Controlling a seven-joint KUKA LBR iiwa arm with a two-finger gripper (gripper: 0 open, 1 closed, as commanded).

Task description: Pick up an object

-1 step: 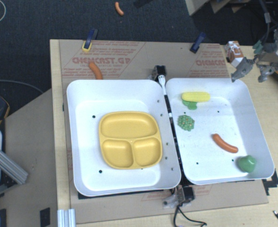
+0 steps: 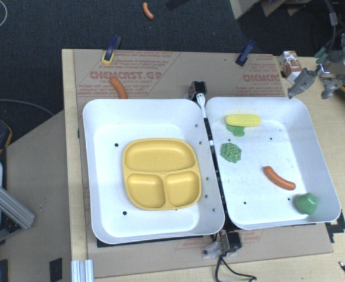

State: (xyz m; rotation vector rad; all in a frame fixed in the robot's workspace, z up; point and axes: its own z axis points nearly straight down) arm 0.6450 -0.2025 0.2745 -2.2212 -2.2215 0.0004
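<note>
Operator: Camera view, looking down at a slant on two shallow white plastic bins [image 2: 96, 157] side by side on a bench. My metal two-finger gripper [image 2: 313, 82] sits at the far right corner, outside the right bin's rim [image 2: 316, 143]. I cannot tell whether it is released or clenched; nothing visibly sits in it.

Listener: What could you pick up?

Operator: All the candidates are in the right bin, nearer the camera than the gripper and to its left. Closest to it is a yellow toy corn cob with a green stub [image 2: 242, 121], ridged and glossy. Further from the gripper lies a green knobbly broccoli-like piece [image 2: 230, 153], rough-looking. Further again, a smooth orange-red toy sausage [image 2: 278, 178], thin and curved, lying flat. Furthest, in the near corner, a rounded glossy green toy [image 2: 306, 203].

Listener: And the left bin?

Operator: A yellow three-compartment plastic plate [image 2: 161, 173], well apart from the gripper.

Listener: Which step are you on?

Operator: I judge it the approach; no object is taken yet. Next I would bring the gripper over the bin and down onto one item. The corn looks the easiest, being nearest and bulky. The sausage, I think, could roll or slip.
</note>
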